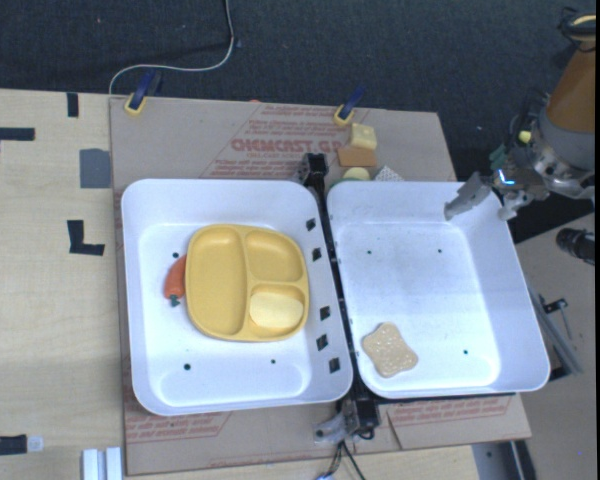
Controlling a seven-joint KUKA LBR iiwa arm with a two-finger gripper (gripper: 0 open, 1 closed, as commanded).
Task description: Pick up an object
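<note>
At the right bin's [500,298] far right rim, gripper [477,197] state unclear, cracker [389,349] near front edge, broad bare floor between.

both bins [150,218] look like smooth white plastic with a faint sheen. the yellow tray [242,281], well left of the jaws, is glossy plastic. the tan cracker [389,349] below the jaws looks rough and grainy. brown cardboard [270,148] under the bins is matt, printed red; the bench [40,308] is pale wood.
</note>
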